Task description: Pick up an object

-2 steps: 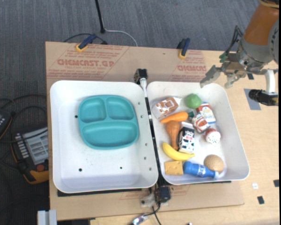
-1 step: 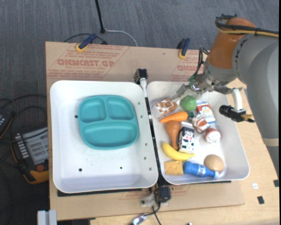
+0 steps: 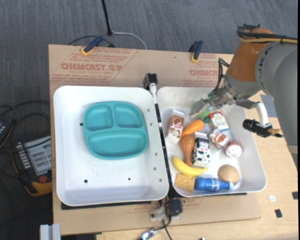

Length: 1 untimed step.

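While the grey arm with its orange band (image 3: 250, 59) reaches in from the right, its gripper (image 3: 213, 100) hangs low over the far part of the right-hand shallow white bin (image 3: 255, 176), just above the clutter there. I cannot tell from here whether the fingers are apart or together; they are a dark blur against the bin wall, and nothing shows clearly between them.

The things to pick from all lie in that right bin, packed close. Nearest the gripper is a small green item (image 3: 204, 114), partly hidden. Beside it sit a small red-and-white carton (image 3: 176, 126) on the left and an orange carrot-shaped toy (image 3: 192, 127) lying at a slant. A red-and-white can (image 3: 219, 134) lies to the right of the carrot, with a small round red-and-white ball (image 3: 233, 150) further right. Towards the middle stands a black-and-white patterned carton (image 3: 202, 151), touching a brownish oval piece (image 3: 187, 145). At the near side lie a yellow banana (image 3: 188, 167), a blue bottle on its side (image 3: 212, 185), a yellow block (image 3: 184, 183) and a tan round bun-like thing (image 3: 228, 173).

The left-hand white bin (image 3: 70, 184) holds a teal plastic plate with three compartments (image 3: 116, 129). Both bins rest on a brown cardboard-covered tabletop (image 3: 90, 64).
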{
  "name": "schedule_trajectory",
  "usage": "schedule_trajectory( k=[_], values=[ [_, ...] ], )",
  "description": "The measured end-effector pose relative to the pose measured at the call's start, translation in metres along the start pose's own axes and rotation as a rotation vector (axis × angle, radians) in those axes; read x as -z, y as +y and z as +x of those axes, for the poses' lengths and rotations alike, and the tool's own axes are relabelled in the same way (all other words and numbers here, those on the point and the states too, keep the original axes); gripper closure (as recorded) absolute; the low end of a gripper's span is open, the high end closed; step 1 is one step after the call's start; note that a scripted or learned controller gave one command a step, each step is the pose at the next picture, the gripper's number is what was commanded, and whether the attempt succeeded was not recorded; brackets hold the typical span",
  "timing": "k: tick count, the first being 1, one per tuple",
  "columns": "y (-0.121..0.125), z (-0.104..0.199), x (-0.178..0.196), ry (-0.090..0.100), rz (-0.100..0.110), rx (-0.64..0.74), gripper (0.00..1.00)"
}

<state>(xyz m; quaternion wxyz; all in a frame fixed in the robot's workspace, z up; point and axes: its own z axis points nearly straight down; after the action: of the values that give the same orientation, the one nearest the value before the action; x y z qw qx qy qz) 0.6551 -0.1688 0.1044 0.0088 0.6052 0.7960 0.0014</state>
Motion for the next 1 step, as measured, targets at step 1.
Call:
schedule_trajectory(
  k=[1],
  values=[
    [-0.0218, -0.0182, -0.0086, -0.002, -0.014, 0.117, 0.0]
  ],
)
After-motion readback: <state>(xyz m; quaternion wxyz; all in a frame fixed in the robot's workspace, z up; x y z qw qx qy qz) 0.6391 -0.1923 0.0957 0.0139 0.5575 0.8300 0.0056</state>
